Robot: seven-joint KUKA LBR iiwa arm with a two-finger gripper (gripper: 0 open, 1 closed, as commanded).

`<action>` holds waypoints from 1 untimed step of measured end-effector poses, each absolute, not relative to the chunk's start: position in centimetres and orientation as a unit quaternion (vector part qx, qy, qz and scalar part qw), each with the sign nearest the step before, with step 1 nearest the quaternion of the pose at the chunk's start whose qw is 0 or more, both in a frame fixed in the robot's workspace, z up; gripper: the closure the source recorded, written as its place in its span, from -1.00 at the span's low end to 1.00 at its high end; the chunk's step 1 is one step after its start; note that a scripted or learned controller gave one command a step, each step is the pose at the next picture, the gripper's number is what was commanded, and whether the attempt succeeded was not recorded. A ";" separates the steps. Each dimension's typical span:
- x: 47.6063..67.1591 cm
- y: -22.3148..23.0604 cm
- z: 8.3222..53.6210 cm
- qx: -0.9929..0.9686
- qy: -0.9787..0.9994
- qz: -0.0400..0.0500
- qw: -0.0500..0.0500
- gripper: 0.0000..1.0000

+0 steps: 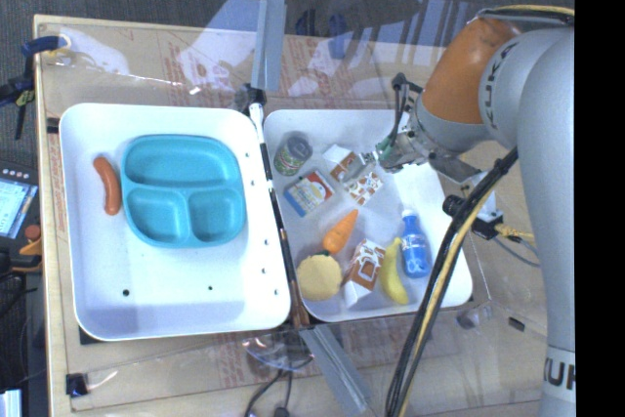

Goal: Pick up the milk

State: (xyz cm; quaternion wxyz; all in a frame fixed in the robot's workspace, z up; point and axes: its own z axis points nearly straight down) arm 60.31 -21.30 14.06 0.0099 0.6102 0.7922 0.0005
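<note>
The gripper [388, 154] is being held low in the right bin [444, 293], toward two o'clock of that bin's floor; whether it is open or closed cannot be told. The milk [364, 186], a small brown-and-white carton, is being seen just at seven o'clock of the gripper, apparently touching it. A second similar carton [365, 264] is lying at six o'clock, beside a banana [393, 276] and a blue bottle [414, 246]. A blue tray [186, 187] is sitting in the left bin [88, 298].
</note>
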 end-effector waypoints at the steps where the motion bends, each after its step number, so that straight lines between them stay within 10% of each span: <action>1: 61.4 -21.1 9.8 0.610 0.793 0.001 0.003 -1.00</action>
